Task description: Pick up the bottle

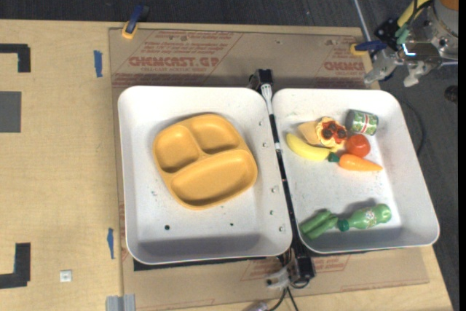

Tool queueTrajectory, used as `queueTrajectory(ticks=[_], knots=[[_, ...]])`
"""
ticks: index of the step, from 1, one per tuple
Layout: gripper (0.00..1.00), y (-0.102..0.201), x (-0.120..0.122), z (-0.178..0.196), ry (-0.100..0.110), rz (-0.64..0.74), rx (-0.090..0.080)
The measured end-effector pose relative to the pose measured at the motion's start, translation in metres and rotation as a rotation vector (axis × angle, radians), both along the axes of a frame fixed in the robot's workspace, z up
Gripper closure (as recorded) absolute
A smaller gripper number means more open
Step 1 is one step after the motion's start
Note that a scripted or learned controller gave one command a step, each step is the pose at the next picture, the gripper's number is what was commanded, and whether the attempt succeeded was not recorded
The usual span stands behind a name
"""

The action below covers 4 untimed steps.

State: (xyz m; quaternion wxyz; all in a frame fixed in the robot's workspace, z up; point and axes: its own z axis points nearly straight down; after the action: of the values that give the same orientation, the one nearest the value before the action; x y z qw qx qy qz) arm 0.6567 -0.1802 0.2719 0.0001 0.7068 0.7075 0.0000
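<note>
Counting one bottle point(366, 217), two bins point(138, 178)

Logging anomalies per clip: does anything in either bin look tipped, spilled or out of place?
Nothing is spilled or broken. The green bottle lies on its side near the right bin's front wall, and the small can is also tipped over. The yellow plate sits flat in the left bin.

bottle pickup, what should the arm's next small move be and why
Probably swing the gripper toward the near end of the right white bin and stop above the green plastic bottle. The gripper sits outside the bin past its far right corner, while the bottle lies on its side along the near wall, beside a green pickle-like toy.
</note>
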Motion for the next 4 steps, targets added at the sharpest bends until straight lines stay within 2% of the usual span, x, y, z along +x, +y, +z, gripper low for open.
queueTrajectory(ticks=[1,2,3,4], knots=[[1.0,0.0,0.001,0.011,-0.003,0.002,-0.002],[1.0,-0.017,0.01,-0.07,0.001,0.409,0.0],[1.0,-0.043,0.011,-0.053,-0.005,1.144,-0.006],[1.0,-0.012,-0.021,-0.175,-0.005,1.324,-0.005]])
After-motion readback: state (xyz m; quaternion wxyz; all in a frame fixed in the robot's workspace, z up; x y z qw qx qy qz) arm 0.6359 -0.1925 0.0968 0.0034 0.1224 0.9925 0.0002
